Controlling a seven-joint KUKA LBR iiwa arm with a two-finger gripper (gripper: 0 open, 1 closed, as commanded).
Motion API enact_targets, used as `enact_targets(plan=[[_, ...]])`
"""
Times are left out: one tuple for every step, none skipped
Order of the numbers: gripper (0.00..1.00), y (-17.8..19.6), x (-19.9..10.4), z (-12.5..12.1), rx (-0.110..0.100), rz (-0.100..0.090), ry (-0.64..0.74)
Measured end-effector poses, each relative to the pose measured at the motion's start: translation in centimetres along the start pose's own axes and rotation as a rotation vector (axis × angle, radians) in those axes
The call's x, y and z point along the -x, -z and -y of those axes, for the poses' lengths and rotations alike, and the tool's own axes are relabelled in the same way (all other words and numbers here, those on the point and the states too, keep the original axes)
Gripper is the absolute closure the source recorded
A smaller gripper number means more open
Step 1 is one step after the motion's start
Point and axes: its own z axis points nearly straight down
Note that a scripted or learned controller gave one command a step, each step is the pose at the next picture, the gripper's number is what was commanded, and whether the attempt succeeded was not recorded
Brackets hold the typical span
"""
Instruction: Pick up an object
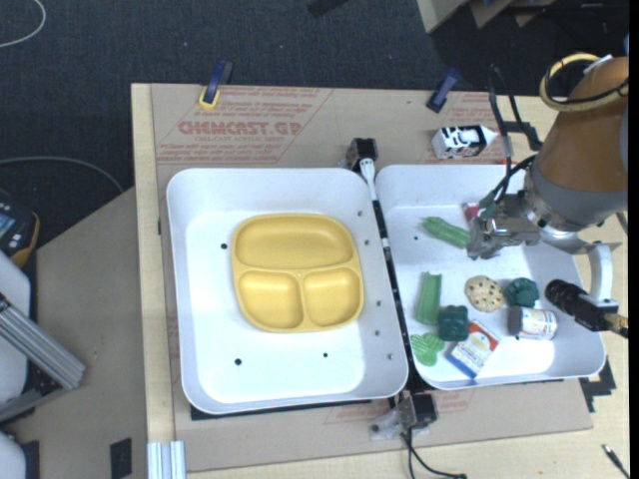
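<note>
Grey pincer (486, 244) of mine hangs over right bin (559, 362), far of cookie (484, 291), beside green stick (445, 232); poised for descent. Grip state: can't tell. Nothing visibly held.

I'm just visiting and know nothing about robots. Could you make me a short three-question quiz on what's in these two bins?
1. True or false: the yellow divided tray lies in the right bin.
2. Which lies nearest the gripper? A) green block B) cookie C) white bottle
3. How many compartments does the tray have?

Key
1. False; it lies in the left bin.
2. B
3. Three
</note>
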Motion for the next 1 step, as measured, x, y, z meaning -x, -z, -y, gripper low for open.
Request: enact_targets(plan=[[1.00, 2.49, 0.00, -0.14, -0.001, 0.000, 0.000]])
